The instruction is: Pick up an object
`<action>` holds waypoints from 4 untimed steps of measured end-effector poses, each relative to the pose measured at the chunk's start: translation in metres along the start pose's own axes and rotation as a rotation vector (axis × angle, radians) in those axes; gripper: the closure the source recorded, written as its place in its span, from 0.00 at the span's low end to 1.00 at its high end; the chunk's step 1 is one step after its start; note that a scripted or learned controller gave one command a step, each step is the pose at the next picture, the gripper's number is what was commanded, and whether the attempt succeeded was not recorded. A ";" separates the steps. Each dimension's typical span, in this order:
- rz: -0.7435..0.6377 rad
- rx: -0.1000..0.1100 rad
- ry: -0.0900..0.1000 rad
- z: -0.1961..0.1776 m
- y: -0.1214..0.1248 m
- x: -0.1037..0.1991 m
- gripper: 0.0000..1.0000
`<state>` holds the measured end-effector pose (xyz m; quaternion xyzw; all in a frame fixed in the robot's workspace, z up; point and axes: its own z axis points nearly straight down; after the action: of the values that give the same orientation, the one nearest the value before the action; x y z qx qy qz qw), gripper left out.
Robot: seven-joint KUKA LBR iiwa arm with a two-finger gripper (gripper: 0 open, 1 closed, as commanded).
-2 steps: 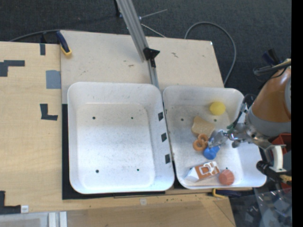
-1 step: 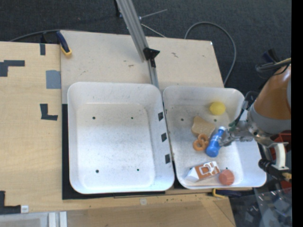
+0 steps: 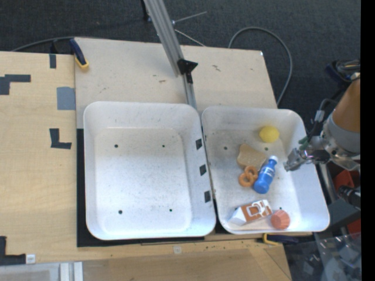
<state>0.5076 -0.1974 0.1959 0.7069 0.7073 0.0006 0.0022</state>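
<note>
Bottle [image 3: 265,175] just left of the jaws [image 3: 291,161], lying tilted.
Light, stiff, slippery plastic; grip across its middle. Cannot tell if jaws are parted.

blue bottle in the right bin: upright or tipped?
Tipped. The blue bottle lies on its side on the right bin's floor, white cap toward the far wall, base beside the orange ring.

Gripper [image 3: 295,160] over right bin [image 3: 310,199] — beside blue bottle [image 3: 265,175].

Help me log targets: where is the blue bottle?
The blue bottle lies in the right bin, beside the orange ring, below the yellow ball.
</note>
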 end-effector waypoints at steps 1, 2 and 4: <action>-0.001 -0.001 0.000 -0.059 0.008 -0.004 1.00; -0.001 0.004 0.002 -0.060 0.009 -0.004 1.00; -0.006 0.005 0.004 -0.053 0.022 0.096 1.00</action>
<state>0.5292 -0.1011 0.2487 0.7047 0.7096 0.0002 -0.0008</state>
